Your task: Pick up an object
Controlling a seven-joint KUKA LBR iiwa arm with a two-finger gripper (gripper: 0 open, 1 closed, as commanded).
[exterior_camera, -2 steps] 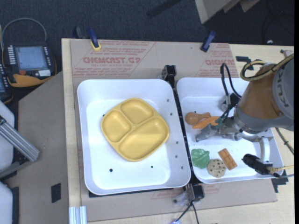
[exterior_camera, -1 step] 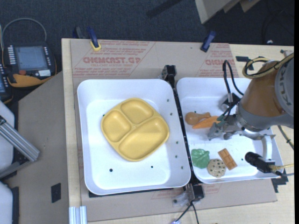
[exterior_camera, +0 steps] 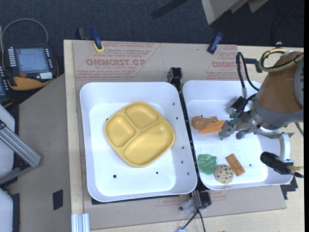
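The arm (exterior_camera: 282, 88) reaches in from 3 o'clock, wrist bent down over the right bin (exterior_camera: 251, 93), its pincer (exterior_camera: 231, 128) low at the bin's middle; how wide it stands, I cannot tell. Just at its 9 o'clock lies an orange carrot (exterior_camera: 212, 127), long axis running 8 to 2 o'clock, touching a brown potato-like piece (exterior_camera: 200, 122).
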